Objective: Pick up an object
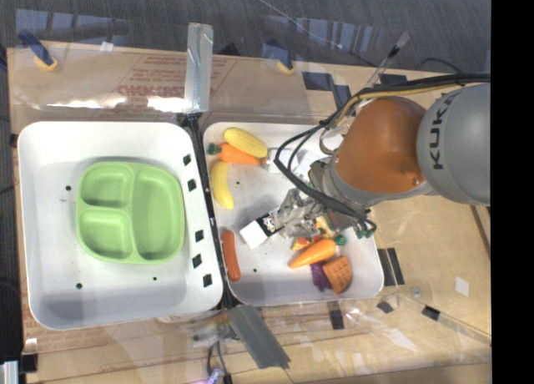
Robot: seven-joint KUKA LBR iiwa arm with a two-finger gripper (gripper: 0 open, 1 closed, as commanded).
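Observation:
The right bin point(250, 286) holds toy food: a corn cob point(245, 141), a small carrot point(235, 156), a banana point(221, 184), a sausage point(231, 255), a larger carrot point(314, 251), a purple piece point(319, 276) and a brown waffle-like piece point(338, 273). My gripper point(288, 217) reaches down into the middle of this bin, just above the larger carrot. A white block point(253, 233) lies by its left tip. The orange wrist band point(377, 147) hides what lies under it.
The left bin point(42, 207) holds a green divided plate point(131, 211). Black cables point(292, 153) loop from the wrist over the right bin's upper part. The arm point(455, 144) covers the bin's right side.

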